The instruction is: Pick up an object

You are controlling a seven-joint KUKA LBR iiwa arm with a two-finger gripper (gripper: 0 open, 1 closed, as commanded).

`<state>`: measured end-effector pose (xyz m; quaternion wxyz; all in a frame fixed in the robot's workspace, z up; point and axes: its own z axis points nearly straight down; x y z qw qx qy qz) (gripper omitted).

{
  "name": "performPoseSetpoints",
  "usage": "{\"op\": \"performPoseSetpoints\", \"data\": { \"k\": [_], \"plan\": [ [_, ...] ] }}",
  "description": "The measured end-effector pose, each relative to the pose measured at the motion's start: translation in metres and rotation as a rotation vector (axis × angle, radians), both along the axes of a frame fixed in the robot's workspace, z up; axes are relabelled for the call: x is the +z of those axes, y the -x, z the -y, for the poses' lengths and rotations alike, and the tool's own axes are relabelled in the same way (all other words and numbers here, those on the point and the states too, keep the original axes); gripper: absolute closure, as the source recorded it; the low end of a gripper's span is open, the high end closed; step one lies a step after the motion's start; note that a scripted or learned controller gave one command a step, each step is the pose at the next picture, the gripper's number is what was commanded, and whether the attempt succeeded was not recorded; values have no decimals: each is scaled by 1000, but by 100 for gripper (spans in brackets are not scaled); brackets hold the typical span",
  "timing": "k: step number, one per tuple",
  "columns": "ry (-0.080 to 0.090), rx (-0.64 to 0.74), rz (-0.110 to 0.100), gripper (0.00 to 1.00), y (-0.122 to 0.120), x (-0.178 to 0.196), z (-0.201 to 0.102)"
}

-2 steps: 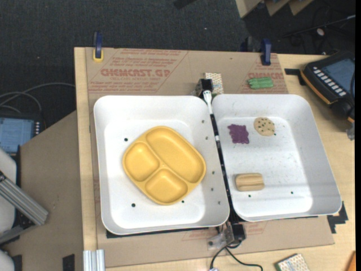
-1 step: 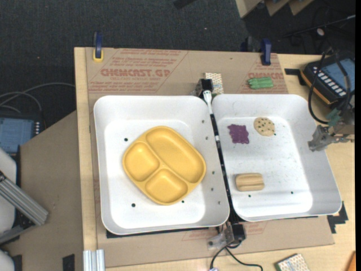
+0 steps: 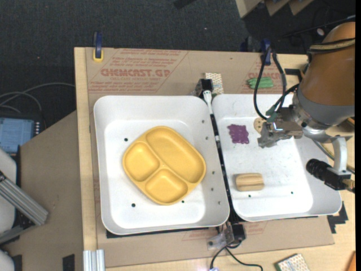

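Looking down from the camera view, the desk (image 3: 141, 69) carried two shallow white bins side by side, and the arm (image 3: 330, 78) came in from the right of the frame over the right bin (image 3: 293, 205). Its end effector (image 3: 274, 133) hung above the upper middle of that bin, and whether it was released or clenched could not be told at this angle; nothing could be seen between its tips. Two candidates lay in the right bin: a purple piece (image 3: 238, 133) just beside the end effector, toward frame left and at about the same height, and a tan bread-like roll (image 3: 249, 182) lower in the frame, down and slightly left of the end effector, its long axis running left to right across the picture. The left bin (image 3: 110, 208) held a yellow divided tray (image 3: 163, 165) near its centre, well apart from the arm. By position the purple piece was probably the nearer target, needing a short shift to frame left before a descent.
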<state>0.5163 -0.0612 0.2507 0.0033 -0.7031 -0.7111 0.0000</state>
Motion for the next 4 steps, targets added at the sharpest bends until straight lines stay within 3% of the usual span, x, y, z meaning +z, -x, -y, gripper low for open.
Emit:
{"op": "performPoseSetpoints", "data": {
  "k": [1, 3, 4],
  "plan": [
    [8, -13, 11, 100, -36, 16, 43],
    [11, -19, 11, 100, 39, 68, 167],
    [1, -6, 0, 100, 33, 20, 105]
  ]
}}
